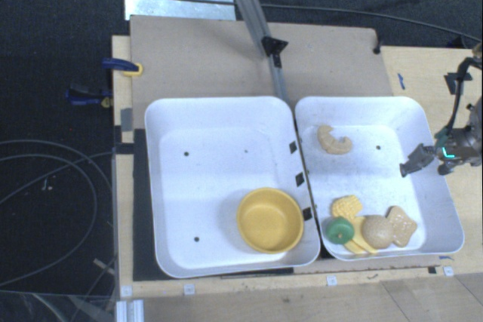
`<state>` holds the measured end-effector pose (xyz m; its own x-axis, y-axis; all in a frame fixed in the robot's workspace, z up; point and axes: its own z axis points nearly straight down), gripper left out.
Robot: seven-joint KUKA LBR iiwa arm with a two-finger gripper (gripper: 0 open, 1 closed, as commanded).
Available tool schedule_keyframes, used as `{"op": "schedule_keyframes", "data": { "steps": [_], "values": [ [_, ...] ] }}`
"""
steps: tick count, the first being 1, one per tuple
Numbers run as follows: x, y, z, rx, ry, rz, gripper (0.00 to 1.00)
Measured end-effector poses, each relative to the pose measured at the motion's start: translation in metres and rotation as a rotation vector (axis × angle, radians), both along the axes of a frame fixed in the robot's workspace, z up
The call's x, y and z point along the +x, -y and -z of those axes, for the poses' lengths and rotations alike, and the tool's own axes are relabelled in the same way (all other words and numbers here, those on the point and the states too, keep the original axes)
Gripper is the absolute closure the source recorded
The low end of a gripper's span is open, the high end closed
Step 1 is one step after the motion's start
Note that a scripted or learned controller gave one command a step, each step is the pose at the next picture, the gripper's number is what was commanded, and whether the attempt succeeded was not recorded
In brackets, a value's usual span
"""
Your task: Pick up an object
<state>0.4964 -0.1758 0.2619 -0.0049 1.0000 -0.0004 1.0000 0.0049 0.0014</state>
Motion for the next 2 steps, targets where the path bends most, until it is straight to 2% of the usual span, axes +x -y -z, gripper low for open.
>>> {"op": "schedule_keyframes", "data": {
  "steps": [1, 2],
  "values": [
    [0.0, 0.0, 0.0, 0.0, 0.001, 0.0, 0.0],
    [-0.008, 0.006, 0.052, 0.001, -0.003, 0.005, 0.0]
  ]
}}
